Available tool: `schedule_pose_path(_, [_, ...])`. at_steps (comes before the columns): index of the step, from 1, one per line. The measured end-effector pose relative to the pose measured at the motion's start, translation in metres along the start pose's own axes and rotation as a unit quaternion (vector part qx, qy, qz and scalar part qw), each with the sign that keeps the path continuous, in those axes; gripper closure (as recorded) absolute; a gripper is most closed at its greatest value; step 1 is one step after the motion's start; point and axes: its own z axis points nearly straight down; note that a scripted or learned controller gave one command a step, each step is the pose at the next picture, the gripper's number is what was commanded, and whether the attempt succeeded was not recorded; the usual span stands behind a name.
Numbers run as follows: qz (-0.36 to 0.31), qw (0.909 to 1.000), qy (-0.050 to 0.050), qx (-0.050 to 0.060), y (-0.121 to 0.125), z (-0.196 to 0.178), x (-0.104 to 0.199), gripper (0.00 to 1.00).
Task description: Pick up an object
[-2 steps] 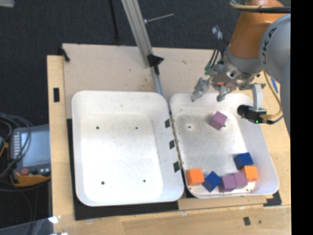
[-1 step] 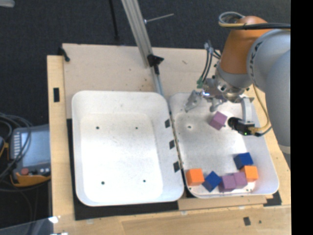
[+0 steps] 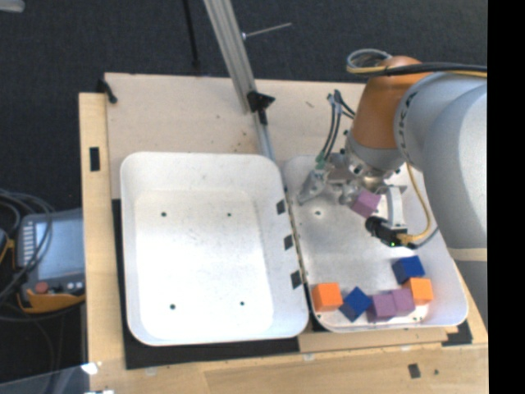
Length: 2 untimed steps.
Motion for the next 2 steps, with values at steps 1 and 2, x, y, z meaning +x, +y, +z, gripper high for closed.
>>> schedule_pose_path(1, [0.003,1.0,0.001,-0.005,0.003,-0.015,-0.001,1.0])
schedule_pose_path(2, [0.0,1.0,0.0,-0.006,-0.003,-0.062,0.0,1.0])
